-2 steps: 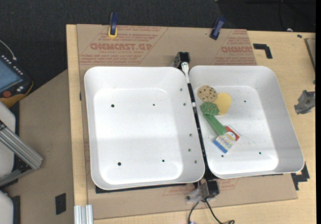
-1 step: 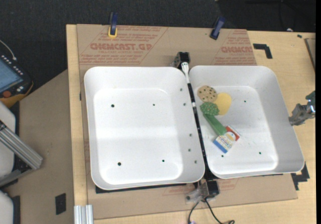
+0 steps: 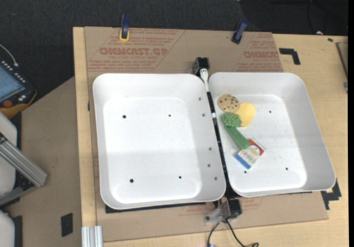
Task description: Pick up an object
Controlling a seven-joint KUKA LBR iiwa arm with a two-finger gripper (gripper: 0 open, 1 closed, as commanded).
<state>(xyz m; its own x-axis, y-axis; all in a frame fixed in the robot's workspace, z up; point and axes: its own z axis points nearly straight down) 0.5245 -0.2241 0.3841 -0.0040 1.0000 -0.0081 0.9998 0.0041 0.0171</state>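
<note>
Several small objects lie in the left half of the right bin [image 3: 298, 129]. A round tan cookie [image 3: 227, 102] sits nearest the back. A yellow ball-like piece [image 3: 247, 112] lies just right of it. A green broccoli-shaped toy with a long green stem [image 3: 234, 128] runs diagonally toward the front. At its lower end lies a small blue, white and red packet [image 3: 249, 154].
The left bin [image 3: 149, 140] sits beside the right one, both on a brown cardboard sheet [image 3: 166, 46] held by blue clips [image 3: 125, 29] at the back. A black divider strip [image 3: 213, 124] runs between the bins. A tablet [image 3: 11, 85] stands at far left.
</note>
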